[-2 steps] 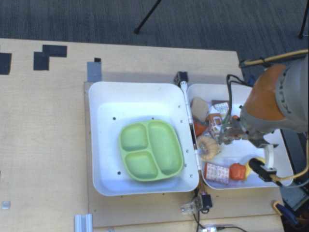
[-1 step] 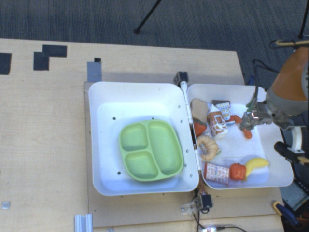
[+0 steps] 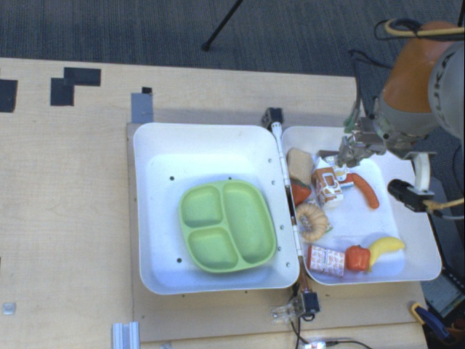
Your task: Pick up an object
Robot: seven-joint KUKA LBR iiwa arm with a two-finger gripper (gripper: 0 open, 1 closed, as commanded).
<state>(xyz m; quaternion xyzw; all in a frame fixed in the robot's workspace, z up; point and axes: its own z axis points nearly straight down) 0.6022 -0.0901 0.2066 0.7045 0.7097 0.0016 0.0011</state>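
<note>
Claw (image 3: 354, 149) sits low over the back of the right bin (image 3: 429, 260), just above the sausage (image 3: 365, 190) & the small carton (image 3: 328, 186). Can't tell its state from this angle; nothing visibly in it.

Nearest picks: the sausage and carton, just below the claw tip. Beside them are a bread roll (image 3: 299, 164), a pastry (image 3: 314, 222), a red-white packet (image 3: 327, 259), a tomato (image 3: 357, 257) & a banana (image 3: 385, 247) at the front. Left bin (image 3: 145, 195) carries 1 green tray (image 3: 227, 226) with 3 sections.

Risks, prob.: items lie packed close, so a descent could land on 2 at once or nudge the sausage aside. The sausage is round & slim, likely to roll or slip out.

Arm (image 3: 421, 78) reaches in from the right, orange band up high, wrist tipped down toward the bin's back edge.
</note>
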